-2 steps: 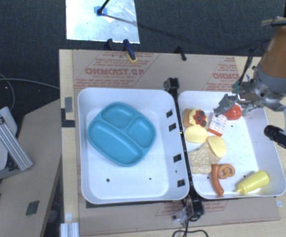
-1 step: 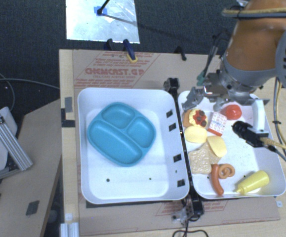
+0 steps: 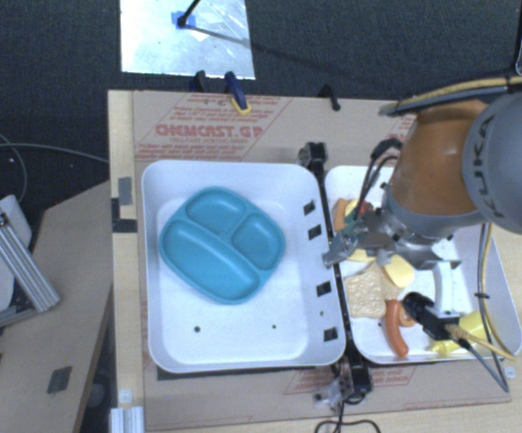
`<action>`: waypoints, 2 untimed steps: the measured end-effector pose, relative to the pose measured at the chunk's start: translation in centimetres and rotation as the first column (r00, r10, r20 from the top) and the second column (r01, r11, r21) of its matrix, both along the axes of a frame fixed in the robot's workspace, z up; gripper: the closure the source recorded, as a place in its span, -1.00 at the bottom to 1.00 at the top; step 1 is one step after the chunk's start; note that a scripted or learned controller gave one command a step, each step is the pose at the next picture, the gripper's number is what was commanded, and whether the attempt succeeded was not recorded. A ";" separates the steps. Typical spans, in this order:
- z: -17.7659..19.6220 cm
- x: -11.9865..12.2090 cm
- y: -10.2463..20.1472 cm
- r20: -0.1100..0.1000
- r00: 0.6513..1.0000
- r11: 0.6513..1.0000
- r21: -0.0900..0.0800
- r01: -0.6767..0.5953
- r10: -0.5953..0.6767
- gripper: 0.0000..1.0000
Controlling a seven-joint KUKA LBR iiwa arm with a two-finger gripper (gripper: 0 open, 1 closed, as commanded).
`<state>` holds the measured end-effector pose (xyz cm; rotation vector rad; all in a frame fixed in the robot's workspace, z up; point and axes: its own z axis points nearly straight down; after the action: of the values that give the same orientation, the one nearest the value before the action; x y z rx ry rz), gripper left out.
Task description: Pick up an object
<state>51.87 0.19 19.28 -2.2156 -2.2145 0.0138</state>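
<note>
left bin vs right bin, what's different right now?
The left bin holds one thing, a blue divided plate; the right bin holds several small things, among them a slice of bread and a sausage. Much of the left bin's white floor is bare; the right bin's is mostly covered. The arm hangs over the right bin, not the left. Both are shallow, white and lie side by side.

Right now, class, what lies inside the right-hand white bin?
The right bin holds toy food: a slice of bread, a sausage and yellow pieces. The arm covers the bin's far half.
</note>
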 end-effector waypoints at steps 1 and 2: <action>-0.9 6.6 2.2 0.019 1.000 1.000 0.000 -0.007 0.007 -1.00; 17.3 4.1 8.2 0.032 0.999 1.000 0.006 -0.012 0.012 -1.00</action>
<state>55.94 8.40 36.57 -2.2147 -2.2410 -0.0277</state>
